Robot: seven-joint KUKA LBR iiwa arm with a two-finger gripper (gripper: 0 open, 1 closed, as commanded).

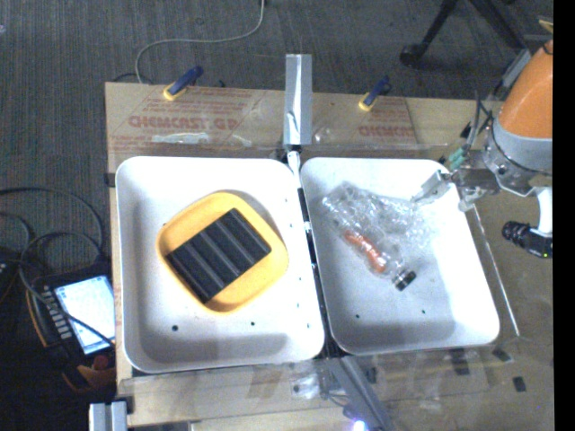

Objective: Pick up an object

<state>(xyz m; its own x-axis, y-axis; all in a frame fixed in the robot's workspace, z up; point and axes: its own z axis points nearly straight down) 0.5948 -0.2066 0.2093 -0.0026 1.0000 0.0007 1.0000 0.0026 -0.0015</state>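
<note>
The right bin is taken as the landmark; a crumpled clear plastic bag with an orange-capped tube inside is seen lying in its middle; the claw is seen at its far right corner, above the rim, just beside the bag's edge; whether it is open or closed, or has hold of anything, cannot be told; a yellow tray with a black ribbed insert is seen in the left bin, just beside it.
</note>
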